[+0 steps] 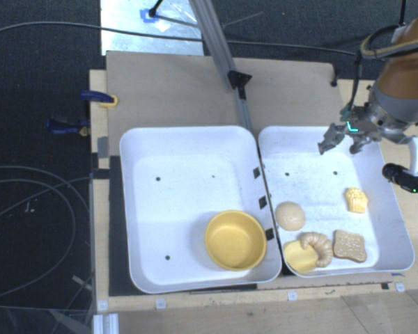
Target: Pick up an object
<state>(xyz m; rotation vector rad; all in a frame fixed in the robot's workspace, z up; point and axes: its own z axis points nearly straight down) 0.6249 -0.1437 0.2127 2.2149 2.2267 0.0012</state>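
My gripper (343,142) hangs over the far right part of the right bin (299,160), open, with nothing between its fingers. Below it in that bin lie a small yellow corn-like piece (357,200), a pale round bun (290,216), a tan croissant (318,247), a yellow flat piece (299,256) and a brown toast slice (350,245). These all sit near the bin's front, well apart from the gripper. A yellow bowl (235,239) sits in the left bin (174,186) at its front right.
A grey metal pole (219,40) slants down from the top to the divide between the bins. Blue and yellow clamps (90,110) grip the bench's left edge. Cables lie on the dark floor at left.
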